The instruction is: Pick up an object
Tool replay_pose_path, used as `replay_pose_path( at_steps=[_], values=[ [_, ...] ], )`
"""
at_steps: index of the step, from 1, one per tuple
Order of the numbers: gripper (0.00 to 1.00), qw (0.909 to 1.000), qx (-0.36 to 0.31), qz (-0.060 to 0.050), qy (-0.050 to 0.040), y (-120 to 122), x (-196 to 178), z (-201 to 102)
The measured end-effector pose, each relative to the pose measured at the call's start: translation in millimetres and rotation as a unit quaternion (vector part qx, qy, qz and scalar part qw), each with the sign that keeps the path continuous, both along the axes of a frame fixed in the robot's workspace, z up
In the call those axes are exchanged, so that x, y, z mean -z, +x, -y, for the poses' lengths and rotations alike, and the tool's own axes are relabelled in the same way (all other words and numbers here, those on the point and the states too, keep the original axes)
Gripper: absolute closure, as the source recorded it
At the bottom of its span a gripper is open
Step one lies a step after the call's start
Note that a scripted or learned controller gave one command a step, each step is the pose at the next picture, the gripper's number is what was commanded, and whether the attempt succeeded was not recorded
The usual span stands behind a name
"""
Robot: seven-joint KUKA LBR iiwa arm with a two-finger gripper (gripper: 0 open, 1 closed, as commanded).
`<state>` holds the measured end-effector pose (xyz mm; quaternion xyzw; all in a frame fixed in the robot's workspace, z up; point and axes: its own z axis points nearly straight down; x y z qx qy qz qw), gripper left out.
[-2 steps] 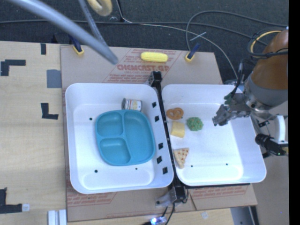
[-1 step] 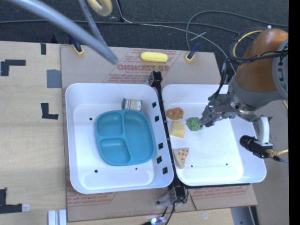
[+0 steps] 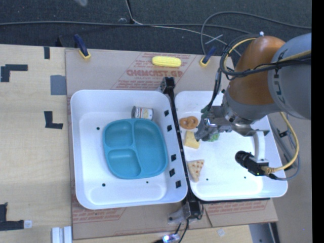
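Two white bins sitting on cardboard. Left bin (image 3: 83, 135) holding a blue divided plate (image 3: 135, 148) and small can (image 3: 142, 113). Gripper (image 3: 207, 131) hovering over right bin (image 3: 238, 186), finger state unclear. Pretzel (image 3: 189, 122), cheese (image 3: 192, 142), cracker (image 3: 195, 168) crowding the divider; right half open.

yellow banana-like item (image 3: 166, 61) on cardboard (image 3: 126, 70) behind bins, blue clamps (image 3: 81, 46) at cardboard's back corners
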<state>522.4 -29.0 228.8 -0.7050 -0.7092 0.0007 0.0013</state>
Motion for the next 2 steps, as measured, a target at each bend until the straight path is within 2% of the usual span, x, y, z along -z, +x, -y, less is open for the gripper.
replay_pose_path(
  at_steps=[1,2],
  values=[
    [1.00,1.0000,0.000,0.000,0.0003,-7,-5,-48],
    [1.00,1.0000,0.000,-0.001,-0.0003,-10,10,-103]
  ],
)
